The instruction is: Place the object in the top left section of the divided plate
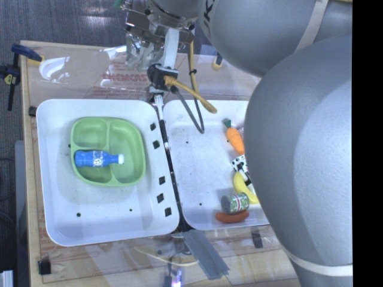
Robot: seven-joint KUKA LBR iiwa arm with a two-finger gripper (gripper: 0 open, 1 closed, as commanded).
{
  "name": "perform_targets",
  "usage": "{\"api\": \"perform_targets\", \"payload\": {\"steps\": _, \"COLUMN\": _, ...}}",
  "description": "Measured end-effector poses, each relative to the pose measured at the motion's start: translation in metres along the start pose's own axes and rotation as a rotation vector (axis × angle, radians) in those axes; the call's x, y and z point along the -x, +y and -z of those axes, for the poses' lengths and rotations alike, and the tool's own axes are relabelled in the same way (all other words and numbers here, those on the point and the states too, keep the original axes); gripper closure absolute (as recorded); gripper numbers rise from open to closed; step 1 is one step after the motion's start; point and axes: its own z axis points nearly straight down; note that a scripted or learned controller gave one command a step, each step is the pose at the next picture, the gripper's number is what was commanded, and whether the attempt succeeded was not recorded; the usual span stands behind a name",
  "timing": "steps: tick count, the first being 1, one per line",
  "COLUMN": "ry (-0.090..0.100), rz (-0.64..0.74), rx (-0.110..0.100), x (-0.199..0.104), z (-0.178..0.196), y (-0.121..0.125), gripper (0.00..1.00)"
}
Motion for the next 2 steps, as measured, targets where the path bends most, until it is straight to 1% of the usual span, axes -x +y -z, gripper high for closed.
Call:
{"api": "perform_targets", "payload": {"steps": 1, "ry": -0.003, "rz": 0.011, "rx": -0.004, "x": -0.0028, "z": 0.0084, "y": -0.0006, "gripper": 1.00}}
{"api": "perform_targets", "payload": {"steps": 2, "ry": 0.001, "rz": 0.051, "rx": 0.002, "x": 0.0034, "z": 0.0175, "y": 0.0011, "gripper": 1.00}}
